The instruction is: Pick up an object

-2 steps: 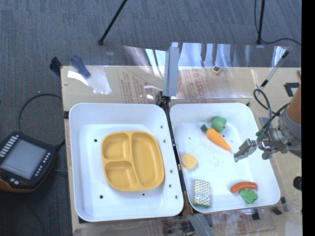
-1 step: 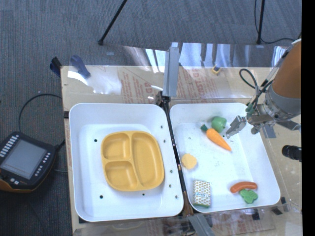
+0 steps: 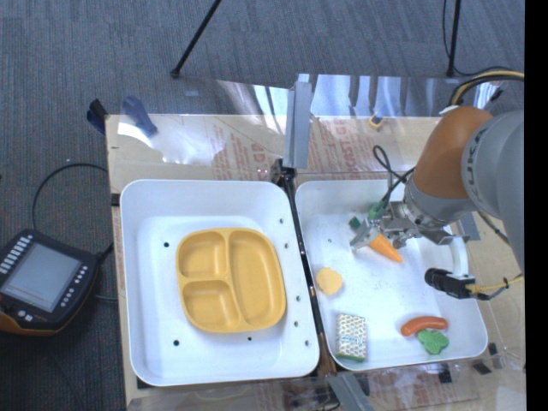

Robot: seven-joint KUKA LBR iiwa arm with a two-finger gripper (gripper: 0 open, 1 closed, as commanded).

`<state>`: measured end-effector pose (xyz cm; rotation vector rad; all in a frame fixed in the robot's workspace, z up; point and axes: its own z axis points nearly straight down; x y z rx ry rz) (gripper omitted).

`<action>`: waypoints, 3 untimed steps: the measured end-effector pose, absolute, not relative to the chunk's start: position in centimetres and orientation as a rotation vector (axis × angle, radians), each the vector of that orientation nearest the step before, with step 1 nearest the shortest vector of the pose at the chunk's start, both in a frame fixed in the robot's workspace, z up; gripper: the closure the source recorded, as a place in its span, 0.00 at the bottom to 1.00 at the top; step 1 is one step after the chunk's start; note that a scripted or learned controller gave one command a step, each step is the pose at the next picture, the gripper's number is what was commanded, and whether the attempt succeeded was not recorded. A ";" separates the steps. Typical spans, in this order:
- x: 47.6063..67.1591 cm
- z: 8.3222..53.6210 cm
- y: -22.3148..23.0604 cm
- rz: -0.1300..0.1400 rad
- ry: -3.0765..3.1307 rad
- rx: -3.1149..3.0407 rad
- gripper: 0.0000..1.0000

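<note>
Orange against the white plastic, a small carrot-shaped toy [image 3: 385,248] lay in the right-hand shallow white bin [image 3: 318,197], and every other place is reckoned from it. The two-finger gripper [image 3: 375,232] sat right over the toy carrot's upper-left end, apparently touching it; whether its fingers were apart or closed on the carrot could not be told from this slanted view.

A round yellow disc-shaped piece [image 3: 329,281] rested below and left of the carrot. A pale patterned packet [image 3: 351,336] lay farther below it, and a red-orange toy sausage [image 3: 424,324] with a green leafy toy [image 3: 433,342] sat below and right. The yellow three-compartment plastic tray [image 3: 230,279] sat well to the carrot's left, in the other white bin [image 3: 137,229].

The risk looked plain: the carrot tapers, so a grip near one end could let it swivel or squirt free, and lifting too early would bring up nothing.
</note>
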<state>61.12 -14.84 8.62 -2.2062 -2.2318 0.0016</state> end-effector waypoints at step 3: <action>61.9 19.1 -14.4 -0.011 -2.175 -2.274 1.00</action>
